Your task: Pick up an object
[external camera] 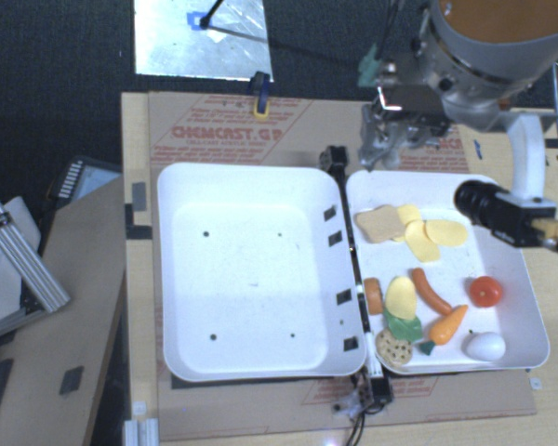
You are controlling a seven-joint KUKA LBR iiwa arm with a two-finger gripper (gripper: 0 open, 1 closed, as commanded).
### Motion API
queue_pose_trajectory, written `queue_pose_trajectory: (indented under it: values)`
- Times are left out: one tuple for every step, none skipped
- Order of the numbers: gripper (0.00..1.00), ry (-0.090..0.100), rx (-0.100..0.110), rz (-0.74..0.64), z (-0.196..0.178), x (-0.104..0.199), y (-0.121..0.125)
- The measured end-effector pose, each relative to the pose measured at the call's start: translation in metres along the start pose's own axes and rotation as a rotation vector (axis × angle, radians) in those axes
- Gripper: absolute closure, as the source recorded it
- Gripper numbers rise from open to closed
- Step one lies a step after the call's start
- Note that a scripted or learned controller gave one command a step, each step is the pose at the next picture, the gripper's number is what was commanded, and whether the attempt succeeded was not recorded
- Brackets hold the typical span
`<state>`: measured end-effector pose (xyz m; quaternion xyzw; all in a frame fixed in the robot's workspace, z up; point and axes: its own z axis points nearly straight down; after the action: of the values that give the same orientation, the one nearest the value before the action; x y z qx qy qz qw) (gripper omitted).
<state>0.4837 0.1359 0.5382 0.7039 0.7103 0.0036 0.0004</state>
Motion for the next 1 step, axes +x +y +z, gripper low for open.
queue_pose_trajectory:
  values:
    - [1.00,-0.005,0.003,0.014,0.0200,-0.0616,0.0129]
